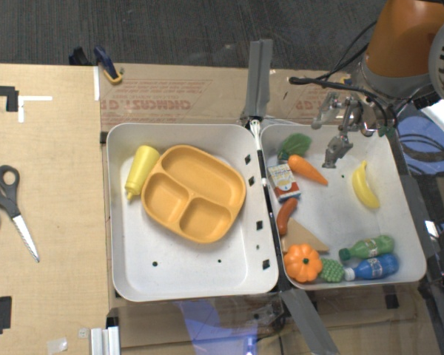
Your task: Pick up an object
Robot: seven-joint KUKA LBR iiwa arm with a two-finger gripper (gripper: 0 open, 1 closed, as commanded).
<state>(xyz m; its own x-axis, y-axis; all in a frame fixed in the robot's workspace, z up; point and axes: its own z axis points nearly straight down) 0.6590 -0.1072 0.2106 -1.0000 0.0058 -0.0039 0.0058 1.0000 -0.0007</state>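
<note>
Two white bins sit side by side on the bench. The left bin (126,272) holds a big orange plate (190,193) with three sections, lying near the middle and a bit toward the far edge. A yellow bottle (140,169) leans against the plate's left side, near the far left corner of that bin. The right bin (399,198) holds lots of small toy foods. A carrot (308,170) lies near the far left corner, with something green (294,143) just behind it. A little carton (283,180) sits beside the carrot, against the left wall. A sausage (286,216) lies just below the carton. A banana (365,186) rests near the right wall. A pumpkin (303,263) sits in the near left corner, with a small green bumpy thing (332,271) touching it. A green bottle (368,248) and a blue bottle (371,268) lie along the near edge. The gripper (339,152) hangs over the far part of the right bin, between the carrot and the banana. Its fingers point down with nothing between them, but I cannot tell how far apart they are. Scissors (11,205) lie on the bench, well to the left of the bins.
</note>
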